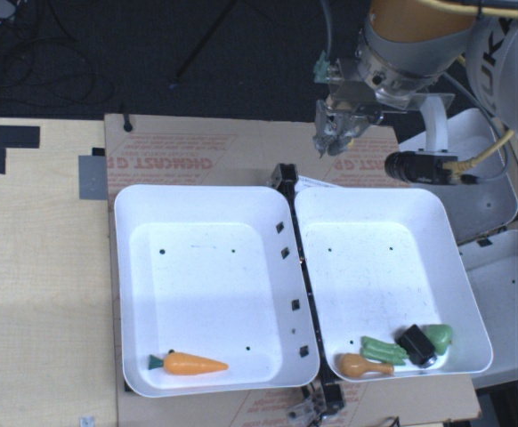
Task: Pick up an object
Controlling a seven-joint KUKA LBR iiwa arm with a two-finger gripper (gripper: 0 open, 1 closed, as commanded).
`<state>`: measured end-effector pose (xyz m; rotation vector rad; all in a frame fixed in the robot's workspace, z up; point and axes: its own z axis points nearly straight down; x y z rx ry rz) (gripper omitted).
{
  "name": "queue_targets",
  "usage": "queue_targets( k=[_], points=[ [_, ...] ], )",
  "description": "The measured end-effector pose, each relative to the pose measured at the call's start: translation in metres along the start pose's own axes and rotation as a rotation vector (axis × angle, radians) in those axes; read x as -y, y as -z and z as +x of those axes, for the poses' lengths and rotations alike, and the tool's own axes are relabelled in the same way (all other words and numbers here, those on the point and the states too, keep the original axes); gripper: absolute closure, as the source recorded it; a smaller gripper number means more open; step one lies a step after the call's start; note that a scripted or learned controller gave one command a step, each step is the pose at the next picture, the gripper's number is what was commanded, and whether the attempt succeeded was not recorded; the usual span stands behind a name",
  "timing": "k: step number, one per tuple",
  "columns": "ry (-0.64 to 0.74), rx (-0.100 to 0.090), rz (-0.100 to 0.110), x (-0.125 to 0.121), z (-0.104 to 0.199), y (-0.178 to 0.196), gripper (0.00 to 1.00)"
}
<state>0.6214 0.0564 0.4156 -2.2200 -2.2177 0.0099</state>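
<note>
The pincer (333, 140) hangs above the bench beyond both shallow white bins; how its jaws stand I cannot tell. An orange plastic carrot (192, 363) lies in the left white bin's (134, 238) near corner.

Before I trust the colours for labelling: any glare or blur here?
Camera view: both bin floors wash out to glaring white; the carrot stays sharp, while the pincer looks soft and dim against a dark background.
</note>
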Motion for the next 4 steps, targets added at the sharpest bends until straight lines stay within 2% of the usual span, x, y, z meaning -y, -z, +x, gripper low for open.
queue_targets(
  k=[1, 2, 3, 4],
  points=[
    [0.004, -0.001, 0.002, -0.023, 0.026, -0.060, 1.00],
    [0.007, -0.003, -0.001, 0.005, 0.083, -0.054, 1.00],
    [-0.002, 0.000, -0.009, -0.024, 0.034, -0.012, 1.00],
    [0.006, -0.001, 0.001, -0.022, 0.081, -0.056, 1.00]
  ],
)
